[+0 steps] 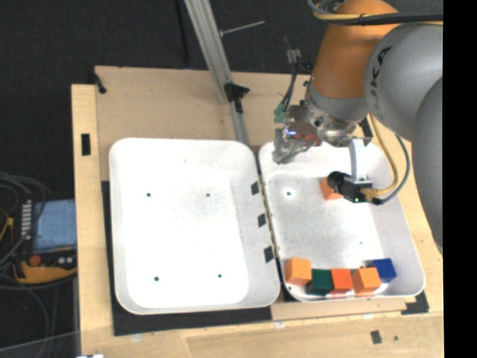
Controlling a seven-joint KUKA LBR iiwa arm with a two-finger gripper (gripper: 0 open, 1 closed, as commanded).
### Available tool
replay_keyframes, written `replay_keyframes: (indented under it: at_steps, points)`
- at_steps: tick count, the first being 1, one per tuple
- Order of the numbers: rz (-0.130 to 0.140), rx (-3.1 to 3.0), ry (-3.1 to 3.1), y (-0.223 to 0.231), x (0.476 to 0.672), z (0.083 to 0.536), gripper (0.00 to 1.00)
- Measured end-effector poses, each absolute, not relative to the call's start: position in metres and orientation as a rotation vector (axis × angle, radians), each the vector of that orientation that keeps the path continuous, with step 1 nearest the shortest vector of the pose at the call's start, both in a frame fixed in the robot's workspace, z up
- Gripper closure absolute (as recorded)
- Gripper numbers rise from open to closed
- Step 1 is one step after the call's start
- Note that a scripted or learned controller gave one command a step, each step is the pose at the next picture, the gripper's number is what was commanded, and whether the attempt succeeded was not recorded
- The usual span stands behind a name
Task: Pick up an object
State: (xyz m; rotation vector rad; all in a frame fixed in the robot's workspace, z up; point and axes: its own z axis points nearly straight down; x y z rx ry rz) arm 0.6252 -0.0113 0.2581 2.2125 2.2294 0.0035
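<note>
Light falls evenly from above, bright on the two white bins (186, 222), whose floors verge on washed-out, while the floor around the bench (149, 99) sinks into near black. Shadows are soft and short. A pale sheen sits on the arm's orange band (350, 51). The frame is slightly soft and grainy, small details smeared.

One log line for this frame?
arm: over right bin | hand: at far-left corner | blocks: five along near edge | orange block: under wrist
</note>
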Motion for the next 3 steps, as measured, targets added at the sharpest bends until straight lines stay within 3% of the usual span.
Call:
replay_keyframes:
  at_steps: [2,3]
  points:
    - [0.002,2.213,2.229,0.088,0.640,0.253,1.00]
    - [-0.001,2.217,2.224,0.084,0.640,0.253,0.00]
